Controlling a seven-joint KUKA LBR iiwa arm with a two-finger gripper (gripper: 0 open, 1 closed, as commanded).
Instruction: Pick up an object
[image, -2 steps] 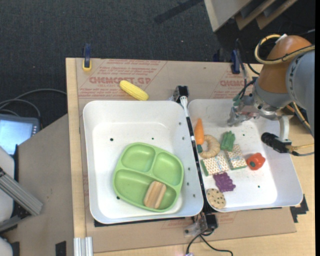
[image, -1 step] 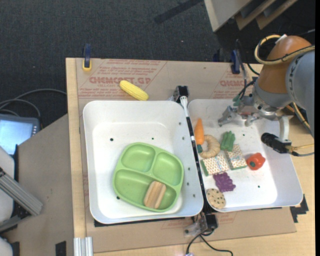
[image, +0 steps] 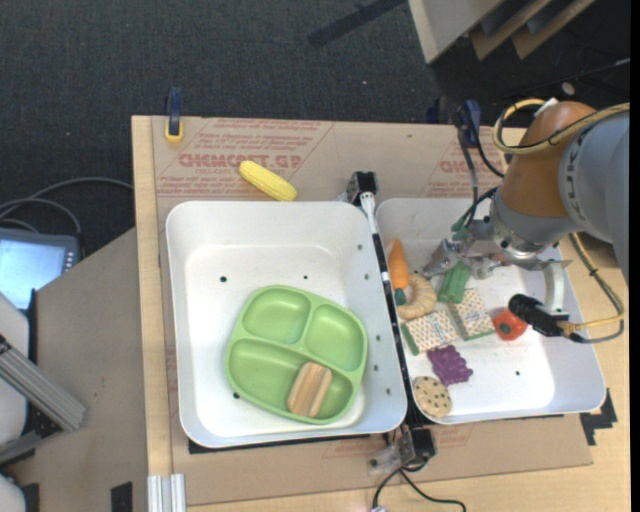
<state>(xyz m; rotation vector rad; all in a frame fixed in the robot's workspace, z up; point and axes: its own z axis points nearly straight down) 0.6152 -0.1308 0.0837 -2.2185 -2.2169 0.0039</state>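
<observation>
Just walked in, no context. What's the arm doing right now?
The arm reaches in from the right over the right bin, with its gripper low among the toy food at that bin's left side: a carrot, a green piece, a cookie and purple grapes. Nothing is visibly lifted yet. The left bin holds a green tray with a hot dog in it. A corn cob lies on the bench behind the bins.
</observation>
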